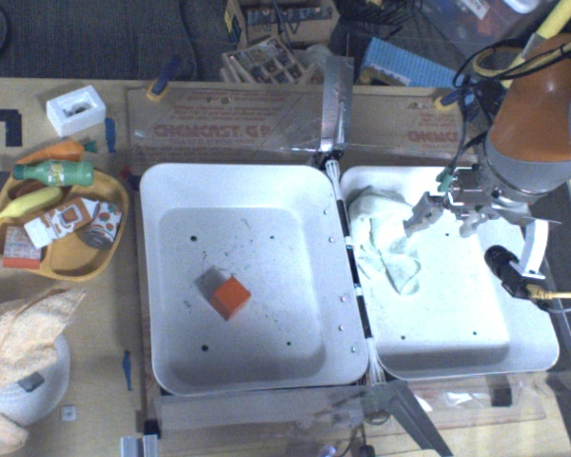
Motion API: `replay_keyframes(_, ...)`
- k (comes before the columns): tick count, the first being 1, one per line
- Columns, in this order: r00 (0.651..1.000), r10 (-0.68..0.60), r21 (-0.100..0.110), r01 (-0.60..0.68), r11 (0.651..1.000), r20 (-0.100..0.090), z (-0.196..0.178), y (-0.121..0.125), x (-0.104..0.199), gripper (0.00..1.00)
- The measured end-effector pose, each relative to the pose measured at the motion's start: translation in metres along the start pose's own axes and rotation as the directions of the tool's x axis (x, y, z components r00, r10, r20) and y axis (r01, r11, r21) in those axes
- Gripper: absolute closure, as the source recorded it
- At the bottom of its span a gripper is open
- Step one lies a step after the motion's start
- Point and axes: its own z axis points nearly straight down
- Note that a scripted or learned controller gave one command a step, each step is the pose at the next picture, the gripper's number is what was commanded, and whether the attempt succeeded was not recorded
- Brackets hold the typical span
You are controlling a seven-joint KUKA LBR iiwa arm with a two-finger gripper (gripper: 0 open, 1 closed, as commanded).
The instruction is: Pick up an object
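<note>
Wooden counter point(95, 350) stretches under two shallow white bins, with dark floor and clutter of boxes and cables beyond its far edge. At the far left, a small white box point(75, 109) sits near the back, and below it a yellow bowl point(67, 260) holds toy food: a green bottle point(55, 172), a banana-like piece point(24, 203) and some small packets. Nearer the front lies a pale crumpled cloth point(24, 336) with a white rounded object point(29, 388) beside it.

Left bin point(171, 193) carries an orange block point(231, 297) a little below its centre, a small grey piece point(210, 281) touching its upper left side. Both lie well apart from the arm.

Right bin point(523, 350) holds a crumpled translucent wrapper point(385, 250) in its upper left part. Over the bin's upper right area hangs the hand point(452, 215), fingers spread apart with nothing between them; one finger tip sits just beside the wrapper's right edge. Behind it rises the grey arm with its orange band point(542, 112).
</note>
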Motion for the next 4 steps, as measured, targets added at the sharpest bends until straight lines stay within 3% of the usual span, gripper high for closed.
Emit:
replay_keyframes(1,0.996,0.093,-0.014,-0.093,0.996,0.000,0.122,0.020,-0.023,0.00)
replay_keyframes(2,0.991,0.135,-0.004,-0.135,0.991,0.002,0.063,-0.009,-0.092,0.00)
replay_keyframes(3,0.999,-0.036,-0.012,0.036,0.999,0.002,0.126,-0.021,-0.031,0.00)
replay_keyframes(4,0.999,-0.032,-0.017,0.032,0.999,0.001,0.115,-0.020,-0.032,1.00)
